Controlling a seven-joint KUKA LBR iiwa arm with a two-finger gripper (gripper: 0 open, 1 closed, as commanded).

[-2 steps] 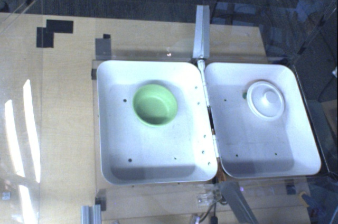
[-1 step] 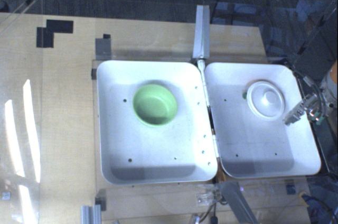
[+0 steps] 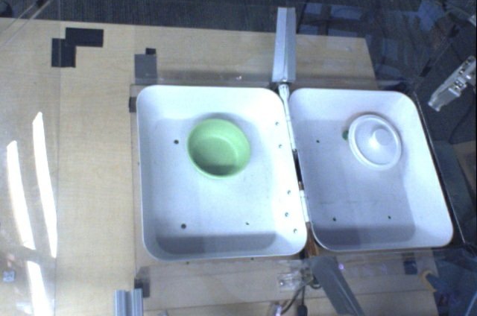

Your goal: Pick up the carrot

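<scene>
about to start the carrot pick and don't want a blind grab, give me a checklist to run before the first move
1. Carrot located: cannot tell. No orange shape stands out on either bin floor.
2. Green bowl in the left bin: ok. It sits upright and its inside looks plain green.
3. White bowl in the right bin: not ok. It looks upside down and could cover something.
4. Small green bit at the white bowl's left edge: cannot tell what it is.
5. Bins seated side by side on the bench: ok.
</scene>
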